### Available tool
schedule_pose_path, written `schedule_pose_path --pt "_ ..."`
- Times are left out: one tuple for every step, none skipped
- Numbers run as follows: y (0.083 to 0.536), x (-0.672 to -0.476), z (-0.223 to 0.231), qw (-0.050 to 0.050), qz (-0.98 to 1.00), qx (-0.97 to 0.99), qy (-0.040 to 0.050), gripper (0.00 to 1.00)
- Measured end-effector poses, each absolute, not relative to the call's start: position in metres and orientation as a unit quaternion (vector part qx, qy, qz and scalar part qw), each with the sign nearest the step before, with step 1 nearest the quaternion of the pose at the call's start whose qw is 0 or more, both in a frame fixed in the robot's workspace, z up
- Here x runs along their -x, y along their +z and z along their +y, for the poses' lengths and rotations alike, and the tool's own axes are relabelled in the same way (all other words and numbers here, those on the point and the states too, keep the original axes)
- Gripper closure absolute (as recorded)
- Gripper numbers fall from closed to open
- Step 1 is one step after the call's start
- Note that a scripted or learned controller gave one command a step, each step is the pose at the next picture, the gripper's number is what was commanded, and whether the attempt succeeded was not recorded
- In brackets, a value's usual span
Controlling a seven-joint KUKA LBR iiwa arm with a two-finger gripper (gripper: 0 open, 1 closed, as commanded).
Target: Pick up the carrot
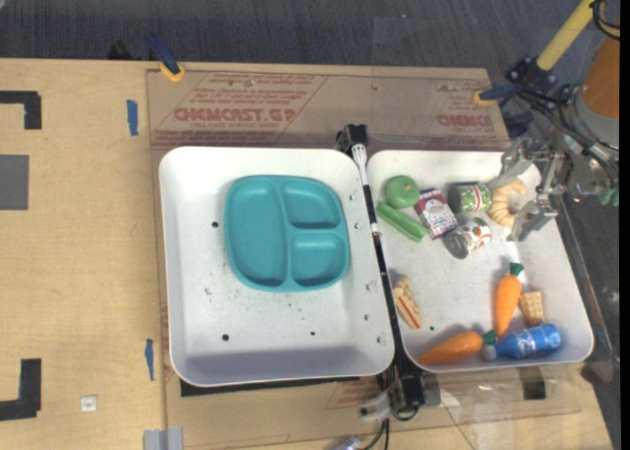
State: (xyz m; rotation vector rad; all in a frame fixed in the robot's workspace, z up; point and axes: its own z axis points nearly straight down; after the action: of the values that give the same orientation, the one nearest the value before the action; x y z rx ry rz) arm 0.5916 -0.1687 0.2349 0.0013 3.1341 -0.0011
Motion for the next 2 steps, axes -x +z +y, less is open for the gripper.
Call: schedule_pose_path --pt "0.134 -0.568 -0.176 0.009 1.000 -0.019 -0.0008 0.00" --pt "0.090 -0.516 -0.192 0.007 0.999 0.045 -0.0008 0.00"
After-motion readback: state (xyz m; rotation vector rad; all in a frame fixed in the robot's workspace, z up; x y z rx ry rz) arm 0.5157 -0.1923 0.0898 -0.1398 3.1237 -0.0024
